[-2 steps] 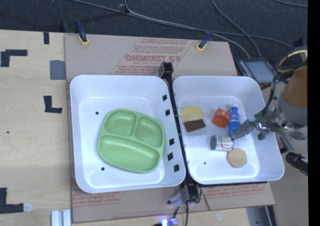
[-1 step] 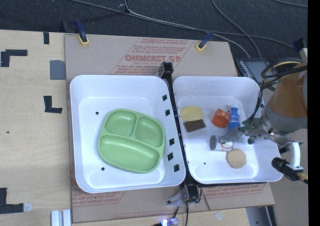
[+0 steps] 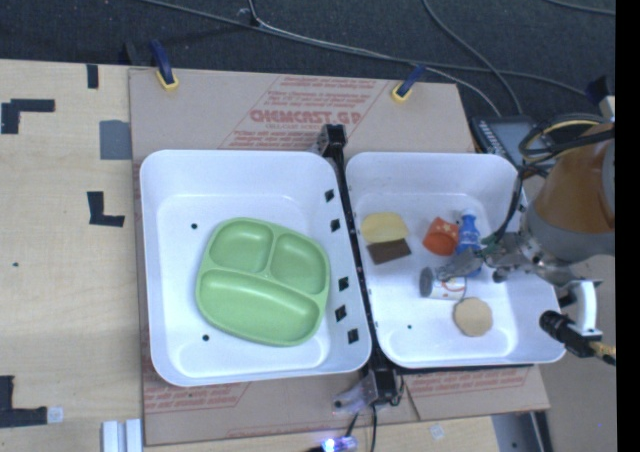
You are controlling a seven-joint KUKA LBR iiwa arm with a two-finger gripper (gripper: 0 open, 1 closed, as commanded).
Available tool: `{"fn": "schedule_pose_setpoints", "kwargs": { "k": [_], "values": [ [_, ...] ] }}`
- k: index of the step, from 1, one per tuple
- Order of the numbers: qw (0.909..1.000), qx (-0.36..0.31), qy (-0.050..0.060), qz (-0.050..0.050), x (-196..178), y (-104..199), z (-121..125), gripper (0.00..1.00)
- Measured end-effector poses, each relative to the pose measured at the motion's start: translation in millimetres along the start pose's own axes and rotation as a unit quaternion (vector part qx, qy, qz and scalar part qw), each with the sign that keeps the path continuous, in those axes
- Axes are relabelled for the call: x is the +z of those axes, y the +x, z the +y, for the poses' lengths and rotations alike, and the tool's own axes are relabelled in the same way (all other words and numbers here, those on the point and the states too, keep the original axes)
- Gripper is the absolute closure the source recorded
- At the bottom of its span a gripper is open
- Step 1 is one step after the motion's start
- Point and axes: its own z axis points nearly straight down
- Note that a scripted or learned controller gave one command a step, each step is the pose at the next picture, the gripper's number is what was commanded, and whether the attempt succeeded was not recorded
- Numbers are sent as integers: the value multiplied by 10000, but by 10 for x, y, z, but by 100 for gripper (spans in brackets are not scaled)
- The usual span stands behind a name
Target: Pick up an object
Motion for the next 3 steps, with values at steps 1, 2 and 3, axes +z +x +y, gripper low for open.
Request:
{"fn": "schedule_pose_setpoints", "kwargs": {
  "k": [1, 2, 3],
  "values": [
    [10000, -2, -42, 1, -130, 2, 35, 100],
    [10000, 0, 78, -3, -726, -15, 142, 100],
    [10000, 6, 83, -1, -1312, -69, 92, 100]
  ]
}}
